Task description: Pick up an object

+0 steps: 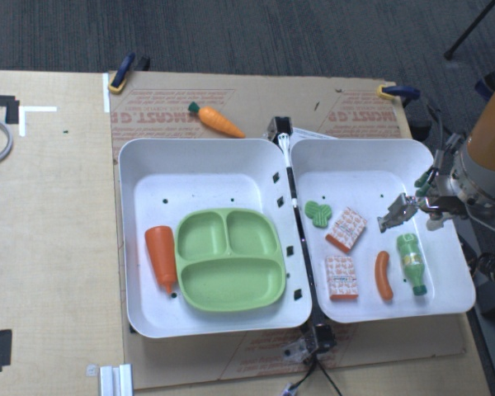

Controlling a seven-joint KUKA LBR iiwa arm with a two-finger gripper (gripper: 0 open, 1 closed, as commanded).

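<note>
Over the right bin's (pixel 450 299) far-right side, gripper (pixel 404 211) hovering, fingers spread apart, nothing between them. Just below: green bottle (pixel 411 262), likeliest target, lying flat beside an orange sausage (pixel 384 275). Risks judged: bottle rolling off one finger, sausage nudged, bin wall clipped.

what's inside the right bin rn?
In the right bin: a green leafy piece, two red-and-white boxes, a sausage and a green bottle. The gripper hangs over its right side, covering some floor there.
</note>
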